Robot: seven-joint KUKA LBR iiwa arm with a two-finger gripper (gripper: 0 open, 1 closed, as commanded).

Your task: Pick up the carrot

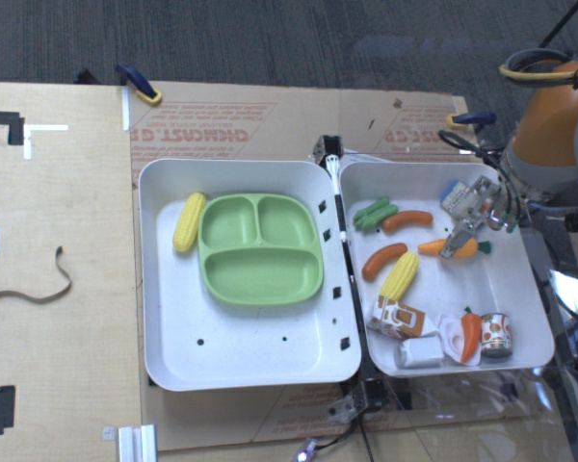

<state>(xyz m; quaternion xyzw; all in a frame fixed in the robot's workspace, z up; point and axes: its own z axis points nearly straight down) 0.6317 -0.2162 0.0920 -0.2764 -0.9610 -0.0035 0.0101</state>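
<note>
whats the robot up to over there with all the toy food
The arm reaches in from the right and its gripper is down in the right bin, right at a small orange carrot with a green top. The carrot lies on the bin floor, not lifted. Around it lie two sausages, a corn cob, green beans and some packets. The left bin holds a green divided plate and another corn cob.

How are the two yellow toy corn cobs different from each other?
The yellow corn cob in the left bin lies just outside the green divided plate, against its left rim, while the yellow corn cob in the right bin sits among other toy foods beside an orange sausage. The left cob stands nearly upright in the view; the right one leans more diagonally. Both are yellow, ridged and similar in size.
</note>
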